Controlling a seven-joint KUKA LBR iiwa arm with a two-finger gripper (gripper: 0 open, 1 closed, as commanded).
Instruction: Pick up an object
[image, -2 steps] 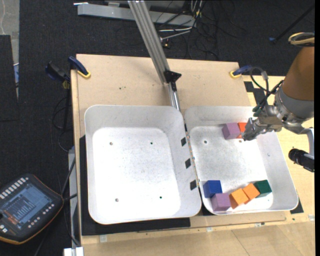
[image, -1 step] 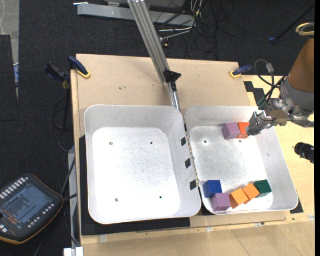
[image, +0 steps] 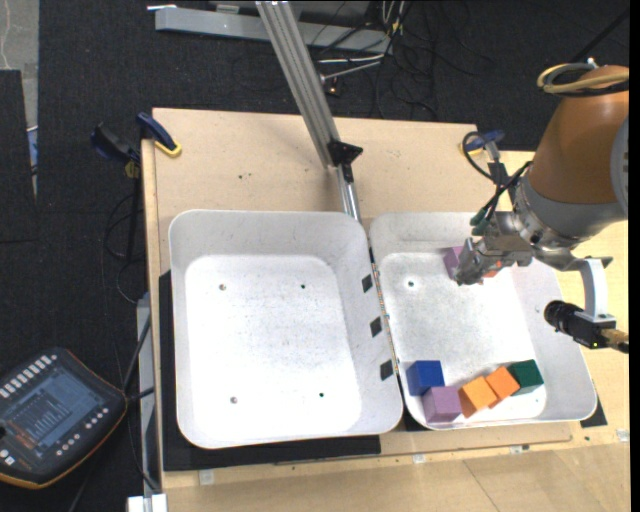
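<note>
White walls enclose both bins, and the right bin (image: 450, 320) is taken as the reference for all that follows. Along its near wall four blocks are clustered in a slightly curved row. A blue block (image: 425, 376) is set at the row's left end, a little further from the wall than its neighbour. A purple block (image: 443, 403) lies just beside it, closest to the wall. An orange block (image: 480, 391) is pressed against the purple one, and a green block (image: 524, 377) is placed at the right end, touching the orange one.

The middle of the bin's floor is seen speckled and bare. Towards its far wall a second, smaller purple block (image: 452, 259) is found, and the gripper (image: 468, 272) is lowered just beside it on the right, apparently touching it. Whether the gripper is released or clenched cannot be told, and no block can be confirmed as grasped. The arm (image: 585, 150) is extended over the bin's far right corner.

Against the bin's left wall the left bin (image: 270, 320) is set, and only dark specks are seen on its floor.
</note>
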